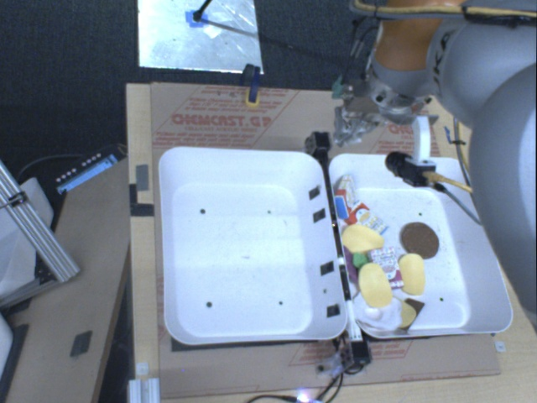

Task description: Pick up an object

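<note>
I see the gripper [352, 131] above the right bin's [470, 309] upper-left corner; finger state, I cannot tell.

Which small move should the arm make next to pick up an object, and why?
Probably move the gripper toward the camera and lower it over the yellow oval objects. It hangs above the far rim of the right white bin, holding nothing visible, while the objects lie piled along that bin's left side.
</note>
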{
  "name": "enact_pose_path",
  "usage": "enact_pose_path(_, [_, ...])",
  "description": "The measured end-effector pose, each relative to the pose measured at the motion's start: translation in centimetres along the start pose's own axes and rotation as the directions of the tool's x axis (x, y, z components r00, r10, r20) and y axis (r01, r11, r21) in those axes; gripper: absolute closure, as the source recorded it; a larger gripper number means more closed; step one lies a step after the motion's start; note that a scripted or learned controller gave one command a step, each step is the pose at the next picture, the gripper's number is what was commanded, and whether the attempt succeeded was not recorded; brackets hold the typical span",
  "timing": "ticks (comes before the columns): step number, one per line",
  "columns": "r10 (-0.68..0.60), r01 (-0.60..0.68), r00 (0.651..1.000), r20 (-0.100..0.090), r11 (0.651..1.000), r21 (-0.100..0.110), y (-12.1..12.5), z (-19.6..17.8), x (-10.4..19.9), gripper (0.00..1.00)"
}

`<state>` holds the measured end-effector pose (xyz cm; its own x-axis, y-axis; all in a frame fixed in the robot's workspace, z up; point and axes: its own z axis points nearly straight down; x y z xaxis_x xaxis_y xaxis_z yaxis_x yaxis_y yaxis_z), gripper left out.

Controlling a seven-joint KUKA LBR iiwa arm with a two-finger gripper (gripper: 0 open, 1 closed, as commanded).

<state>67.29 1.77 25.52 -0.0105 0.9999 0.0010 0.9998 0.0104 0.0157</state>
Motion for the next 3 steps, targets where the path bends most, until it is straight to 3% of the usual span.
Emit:
enact_pose_path(1, [0.002, -0.002, 1.0, -0.001, 1.0, -0.005, 0.0, -21.6, 2.8, 1.0])
enact_pose_path(2, [0.003, -0.003, 1.0, 0.0, 1.0, 0.008, 0.0, -25.3, 6.0, 1.0])
enact_pose_path(3, [0.005, -0.005, 1.0, 0.0, 1.0, 0.01, 0.1, -28.2, 7.0, 1.0])
